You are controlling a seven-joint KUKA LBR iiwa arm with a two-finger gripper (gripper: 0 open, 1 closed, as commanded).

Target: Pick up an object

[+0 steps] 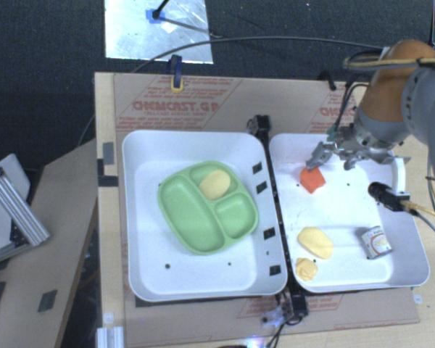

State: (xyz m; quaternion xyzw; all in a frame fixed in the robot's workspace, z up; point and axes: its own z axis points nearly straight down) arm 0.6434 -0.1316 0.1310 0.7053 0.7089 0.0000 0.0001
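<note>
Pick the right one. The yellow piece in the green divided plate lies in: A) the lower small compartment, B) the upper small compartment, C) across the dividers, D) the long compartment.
B: the yellow piece sits inside the upper small compartment of the green divided plate, within its ridges, in the left bin.

We look down at a slant from above the bench point(225, 96), both bins side by side, fairly near.

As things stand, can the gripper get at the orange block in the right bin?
Probably yes. The gripper hangs just above and right of the orange block, which lies apart from the other items on the right bin floor, nothing between them.
</note>
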